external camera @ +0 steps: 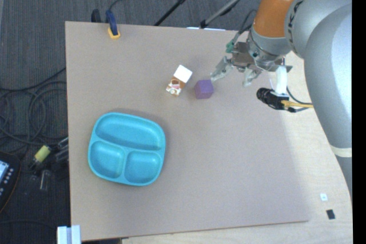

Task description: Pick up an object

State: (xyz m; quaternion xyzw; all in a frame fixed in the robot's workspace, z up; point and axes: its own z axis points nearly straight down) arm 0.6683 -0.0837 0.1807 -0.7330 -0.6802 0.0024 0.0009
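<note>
A small purple cube (203, 89) lies on the tan board, just left of my gripper. To its left sits a white and brown block (179, 80), tilted. My gripper (233, 75) hangs at the board's upper right, below the orange wrist band, with its two fingers spread apart and nothing between them. The left fingertip (218, 74) is a short way right of the purple cube, apart from it.
A light blue divided plate (127, 148) rests at the lower left of the board (229, 168). A blue and yellow clamp (112, 26) grips the board's far edge. Cables lie on the floor to the left. The arm's grey body (334, 66) covers the right side.
</note>
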